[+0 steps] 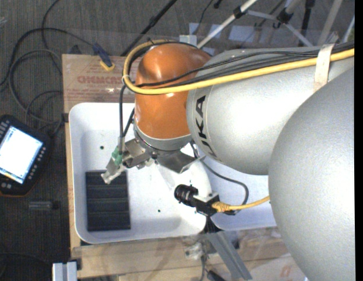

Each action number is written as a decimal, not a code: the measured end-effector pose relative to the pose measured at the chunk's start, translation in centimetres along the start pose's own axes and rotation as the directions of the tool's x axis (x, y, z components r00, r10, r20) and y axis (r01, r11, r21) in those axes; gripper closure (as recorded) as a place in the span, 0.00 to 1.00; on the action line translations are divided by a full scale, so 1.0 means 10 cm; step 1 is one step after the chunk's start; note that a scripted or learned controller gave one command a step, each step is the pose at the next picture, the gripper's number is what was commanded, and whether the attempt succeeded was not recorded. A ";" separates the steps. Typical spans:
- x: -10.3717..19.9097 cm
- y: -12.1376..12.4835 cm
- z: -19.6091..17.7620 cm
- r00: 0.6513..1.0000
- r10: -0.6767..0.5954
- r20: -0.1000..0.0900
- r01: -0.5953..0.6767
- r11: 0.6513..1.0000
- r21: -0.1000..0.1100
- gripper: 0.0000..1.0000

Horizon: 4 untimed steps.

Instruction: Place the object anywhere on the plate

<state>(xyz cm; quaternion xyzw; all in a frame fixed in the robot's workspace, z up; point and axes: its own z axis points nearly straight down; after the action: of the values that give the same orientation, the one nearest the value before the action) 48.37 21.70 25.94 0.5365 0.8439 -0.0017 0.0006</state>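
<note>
Grey carpet strewn with black cables [29, 92] surrounds the bench, and a lit handheld control screen [16, 155] lies at nine o'clock. On the bench a shallow white plastic bin [82, 133] sits over a brown cardboard sheet [88, 75]. Inside the bin, toward seven o'clock, lies a dark ribbed rectangular plate [107, 202], flat against the floor of the bin. Reaching in from three o'clock, the big grey arm [275, 122] with its orange wrist band [164, 98] covers most of the scene and bends downward into the bin. Its two-finger gripper [114, 171] hangs at the plate's upper edge, beside a small green part; how wide the claw stands, and whether anything is caught in it, cannot be told. A yellow cable [257, 69] runs along the arm.
</note>
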 end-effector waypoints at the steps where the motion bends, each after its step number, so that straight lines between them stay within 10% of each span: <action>1: 0.00 0.00 -0.08 1.000 -0.001 0.003 0.001 1.000 0.003 1.00; 2: -0.44 -0.15 0.32 0.983 -0.181 -0.001 0.181 0.983 0.001 1.00; 3: 0.01 -0.01 0.73 0.898 -0.439 -0.004 0.439 0.898 0.001 1.00; 4: 0.01 -0.01 0.73 0.898 -0.439 -0.004 0.439 0.898 0.000 0.00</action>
<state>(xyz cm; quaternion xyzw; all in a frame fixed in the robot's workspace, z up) 48.23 21.76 18.64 0.3324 0.9432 -0.0012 -0.0020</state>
